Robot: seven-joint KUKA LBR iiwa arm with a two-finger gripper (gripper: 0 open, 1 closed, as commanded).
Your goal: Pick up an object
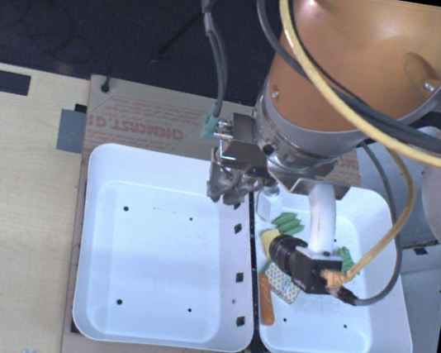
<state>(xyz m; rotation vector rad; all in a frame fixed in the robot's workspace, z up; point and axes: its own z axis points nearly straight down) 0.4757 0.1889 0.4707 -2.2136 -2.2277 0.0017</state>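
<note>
My gripper [229, 188] hovers over the bins' divider; its grip I cannot tell. At five o'clock lies a carrot [267, 299], probably light, stiff, smooth; I'd pinch mid-length.

Two white bins [146, 318] side by side on a cardboard sheet [154, 123].

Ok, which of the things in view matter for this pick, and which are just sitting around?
For the job:
- gripper, above the bins' shared edge
- green pieces, yellow piece, orange stick and patterned packet in the right bin

Just there:
- left bin
- cardboard sheet under the bins
- cables from the arm
</note>
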